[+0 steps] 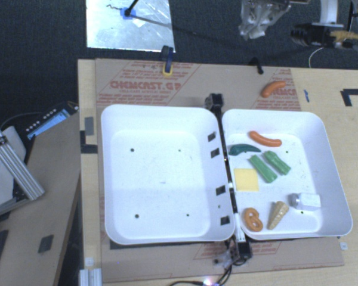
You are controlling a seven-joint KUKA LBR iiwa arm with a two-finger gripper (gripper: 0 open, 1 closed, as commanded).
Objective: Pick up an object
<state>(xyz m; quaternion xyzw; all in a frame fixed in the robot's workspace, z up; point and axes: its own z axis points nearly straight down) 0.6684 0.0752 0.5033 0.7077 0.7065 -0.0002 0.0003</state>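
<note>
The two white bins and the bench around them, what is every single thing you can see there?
left bin: one, white, left half of bench
right bin: one, white, right half of bench
sausage: one, orange, top of right bin
second sausage: one, orange, on the bench behind right bin
curved pod: one, dark green, right bin
green sticks: two, side by side, middle of right bin
square slice: one, yellow, right bin
pretzel: one, orange-brown, front of right bin
cone: one, tan, beside pretzel
small block: one, white and grey, right bin
gripper: one, grey, above the bench's far edge
</note>
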